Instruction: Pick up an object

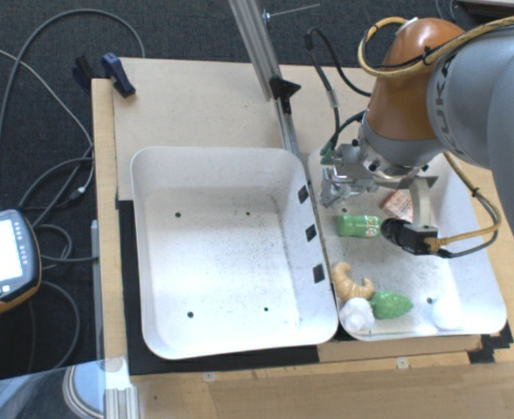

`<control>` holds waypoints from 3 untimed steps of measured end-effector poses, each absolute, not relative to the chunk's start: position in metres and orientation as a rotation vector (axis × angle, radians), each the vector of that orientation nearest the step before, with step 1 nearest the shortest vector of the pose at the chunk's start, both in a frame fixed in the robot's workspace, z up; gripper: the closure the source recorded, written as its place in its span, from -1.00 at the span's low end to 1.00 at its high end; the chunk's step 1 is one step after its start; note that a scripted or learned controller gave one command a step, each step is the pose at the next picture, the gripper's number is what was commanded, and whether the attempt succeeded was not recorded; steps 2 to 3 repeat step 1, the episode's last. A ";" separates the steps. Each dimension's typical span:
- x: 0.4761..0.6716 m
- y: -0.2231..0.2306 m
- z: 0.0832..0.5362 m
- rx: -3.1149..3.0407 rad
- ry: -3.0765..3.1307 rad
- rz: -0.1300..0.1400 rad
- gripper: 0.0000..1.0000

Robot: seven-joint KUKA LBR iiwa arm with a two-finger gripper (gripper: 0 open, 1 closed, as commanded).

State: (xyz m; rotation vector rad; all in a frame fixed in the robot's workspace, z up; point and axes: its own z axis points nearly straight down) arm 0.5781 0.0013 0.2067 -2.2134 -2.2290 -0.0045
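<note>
My gripper [335, 188] hangs over the left part of the right bin [466, 317], just above and left of a green rectangular block [359, 226]. Nothing shows between its fingers. A red-and-white packet [398, 203] lies partly under the arm's wrist. Near the bin's front edge sit a tan twisted piece [350, 280], a white round cap-like object [356, 313] and a green knobbly object [390, 305]. A white roundish object [447, 313] rests at the front right corner.
The left bin [152, 182] stands beside the right one, with a divider wall between them. A metal pole [255, 37] slants up from the back of the bench. Cables and a handheld pendant [3, 264] lie on the floor at the left.
</note>
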 end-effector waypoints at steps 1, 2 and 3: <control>0.601 0.061 0.218 -2.212 -2.230 -0.007 1.00; 0.601 0.061 0.218 -2.212 -2.230 -0.007 1.00; 0.601 0.061 0.218 -2.212 -2.230 -0.007 1.00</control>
